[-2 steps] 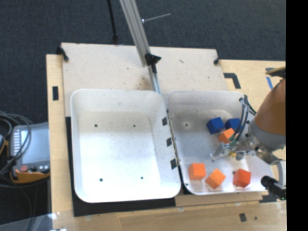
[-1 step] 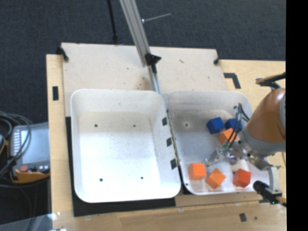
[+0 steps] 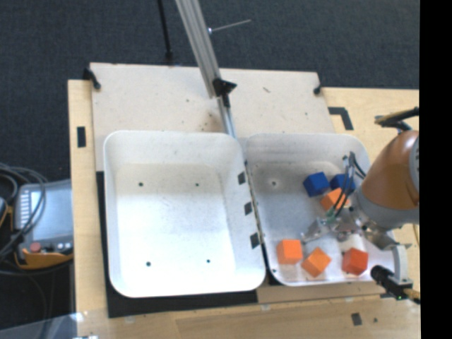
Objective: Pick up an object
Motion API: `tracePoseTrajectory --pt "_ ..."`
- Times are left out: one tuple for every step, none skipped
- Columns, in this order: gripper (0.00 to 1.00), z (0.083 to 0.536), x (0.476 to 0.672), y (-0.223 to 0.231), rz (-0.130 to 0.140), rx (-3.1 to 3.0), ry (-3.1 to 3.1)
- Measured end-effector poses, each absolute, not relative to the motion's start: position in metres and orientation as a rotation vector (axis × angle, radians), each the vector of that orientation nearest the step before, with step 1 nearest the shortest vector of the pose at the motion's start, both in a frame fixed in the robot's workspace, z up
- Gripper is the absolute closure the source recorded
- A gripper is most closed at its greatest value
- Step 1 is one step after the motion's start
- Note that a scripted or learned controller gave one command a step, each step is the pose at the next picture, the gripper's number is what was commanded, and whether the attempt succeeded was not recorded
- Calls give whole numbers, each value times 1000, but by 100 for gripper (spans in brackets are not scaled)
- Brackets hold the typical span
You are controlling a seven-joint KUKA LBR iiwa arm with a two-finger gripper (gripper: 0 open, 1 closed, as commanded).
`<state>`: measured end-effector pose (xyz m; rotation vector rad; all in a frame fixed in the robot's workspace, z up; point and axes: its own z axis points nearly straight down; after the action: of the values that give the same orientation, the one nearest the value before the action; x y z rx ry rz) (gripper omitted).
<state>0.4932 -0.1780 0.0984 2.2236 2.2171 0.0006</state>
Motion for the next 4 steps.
tracePoseTrajectory --pt "100 110 494 -179 5 2228 2208" --pt "100 174 497 -178 5 2212 2220" --pt "100 217 501 -180 5 2212 2221" --pt "100 250 502 -181 4 2212 2223"
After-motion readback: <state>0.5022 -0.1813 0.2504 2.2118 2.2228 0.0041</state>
